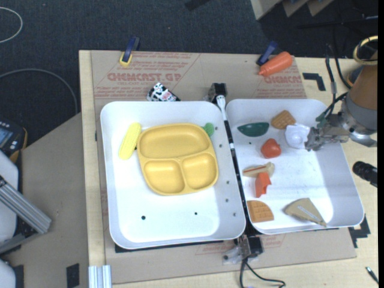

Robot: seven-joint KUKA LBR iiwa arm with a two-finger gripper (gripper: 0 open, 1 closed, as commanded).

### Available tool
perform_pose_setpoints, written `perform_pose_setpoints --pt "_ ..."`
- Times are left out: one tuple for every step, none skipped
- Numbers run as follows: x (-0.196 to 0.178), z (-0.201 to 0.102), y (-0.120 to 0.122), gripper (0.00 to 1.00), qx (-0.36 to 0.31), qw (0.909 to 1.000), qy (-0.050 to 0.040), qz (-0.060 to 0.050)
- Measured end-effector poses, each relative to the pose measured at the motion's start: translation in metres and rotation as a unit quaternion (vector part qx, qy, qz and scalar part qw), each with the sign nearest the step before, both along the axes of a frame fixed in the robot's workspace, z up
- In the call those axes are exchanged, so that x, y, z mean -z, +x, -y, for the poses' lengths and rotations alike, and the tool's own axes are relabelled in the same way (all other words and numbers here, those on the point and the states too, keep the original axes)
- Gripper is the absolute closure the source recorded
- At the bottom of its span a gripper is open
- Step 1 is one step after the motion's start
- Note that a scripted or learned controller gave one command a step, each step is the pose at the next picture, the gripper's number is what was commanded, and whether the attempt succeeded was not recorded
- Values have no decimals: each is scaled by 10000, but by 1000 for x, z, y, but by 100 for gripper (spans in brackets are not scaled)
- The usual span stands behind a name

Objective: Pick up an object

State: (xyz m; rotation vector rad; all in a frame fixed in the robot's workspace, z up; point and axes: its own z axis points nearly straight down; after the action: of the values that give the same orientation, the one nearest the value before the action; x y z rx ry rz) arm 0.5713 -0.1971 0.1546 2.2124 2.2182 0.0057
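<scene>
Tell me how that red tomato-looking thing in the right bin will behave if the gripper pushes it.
The red tomato looks rounded and smooth, so it would probably roll or slip aside. It seems to be a toy, likely light. It lies apart from its neighbours, so it could travel.

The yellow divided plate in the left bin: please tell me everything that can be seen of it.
The yellow divided plate looks like smooth moulded plastic, with rounded corners and three compartments: one wide one along the far side and two smaller ones on the near side. All three appear to hold nothing. It lies flat, right side up, slightly turned, in the far half of the left bin. A yellow corn cob lies against its left edge, and a small green piece sits at its far right corner.
</scene>
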Motion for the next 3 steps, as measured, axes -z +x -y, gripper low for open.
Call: perform_pose_setpoints --pt "-44 -2 3 100 4 10000 2 -5" --pt "-72 -2 4 100 5 10000 2 -11" --pt "-75 -46 33 100 -18 10000 15 -16"
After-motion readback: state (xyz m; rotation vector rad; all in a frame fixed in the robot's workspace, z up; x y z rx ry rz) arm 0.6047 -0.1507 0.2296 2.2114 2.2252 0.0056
